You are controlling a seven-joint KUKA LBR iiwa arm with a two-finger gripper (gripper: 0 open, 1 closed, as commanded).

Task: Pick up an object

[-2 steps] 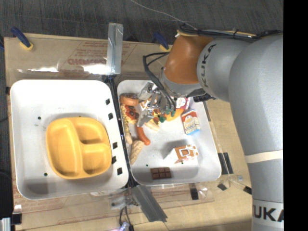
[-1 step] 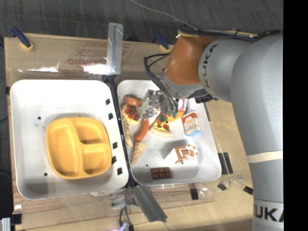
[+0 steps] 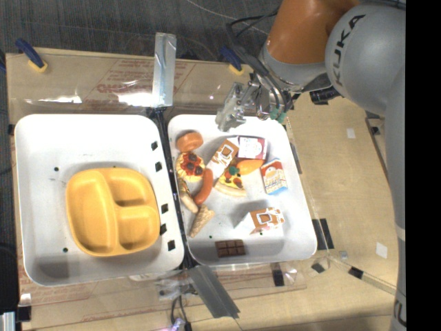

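- Camera view: my gripper (image 3: 233, 112) hangs over the far rim of the right shallow white plastic bin (image 3: 298, 205), near its far left corner, with my grey arm and orange wrist band (image 3: 303, 19) reaching in behind it.
- Open room lies along the bin's right wall and its near right corner; the left half is crowded.
- My metal fingers look slightly parted with nothing between them, though the glare makes this hard to judge.
- The closest piece is a round brown toy bun (image 3: 189, 141), just beneath and to the left of my fingertips, apart from them.
- Beside it lie a toy pizza slice with dark toppings (image 3: 188, 165), a smooth red-orange toy sausage (image 3: 204, 187) and a ribbed tan waffle cone (image 3: 201, 220).
- A flat brown chocolate bar (image 3: 230, 247) sits by the near wall.
- The left white bin (image 3: 34, 143) holds a glossy yellow compartment tray (image 3: 112, 211).
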